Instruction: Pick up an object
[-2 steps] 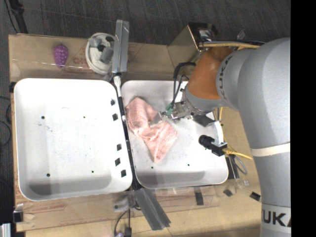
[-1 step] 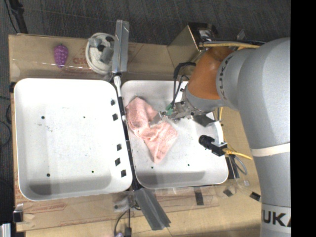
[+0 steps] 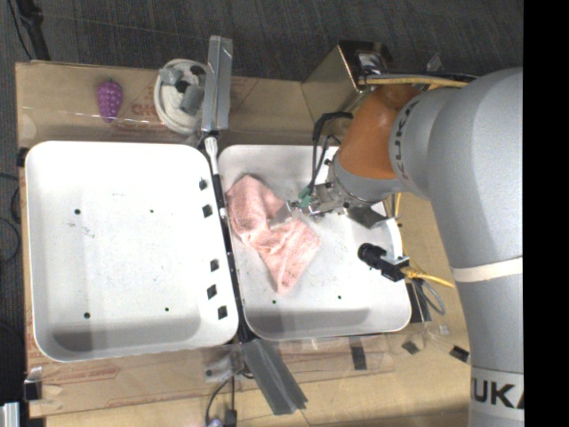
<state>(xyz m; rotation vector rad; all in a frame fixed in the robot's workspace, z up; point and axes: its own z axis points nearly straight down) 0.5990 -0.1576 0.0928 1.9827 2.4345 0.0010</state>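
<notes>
Crumpled pink cloth in the right bin, gripper at the cloth's upper right edge, perhaps touching it, jaw state impossible to tell

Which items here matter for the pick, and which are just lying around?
In play:
- pink cloth in the right bin
- hand at the cloth's right edge

Lying about:
- left bin
- purple object on the bench
- white roll behind the bins
</notes>
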